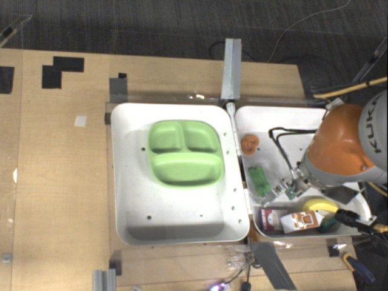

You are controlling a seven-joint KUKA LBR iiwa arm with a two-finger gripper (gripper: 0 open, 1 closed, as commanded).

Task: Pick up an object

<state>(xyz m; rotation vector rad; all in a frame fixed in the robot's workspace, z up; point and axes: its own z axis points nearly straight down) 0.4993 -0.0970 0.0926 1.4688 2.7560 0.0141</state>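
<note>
Figure: my arm reaching from the right over the right bin, choosing an object to pick.

My gripper hangs low between the green block and the banana; whether it is released or clenched I cannot tell; nothing visibly sits in it. The candidates lie loose in this bin, hence my position here: an orange round piece, a carton along the near wall; the left bin bears a green divided tray, well apart.
</note>
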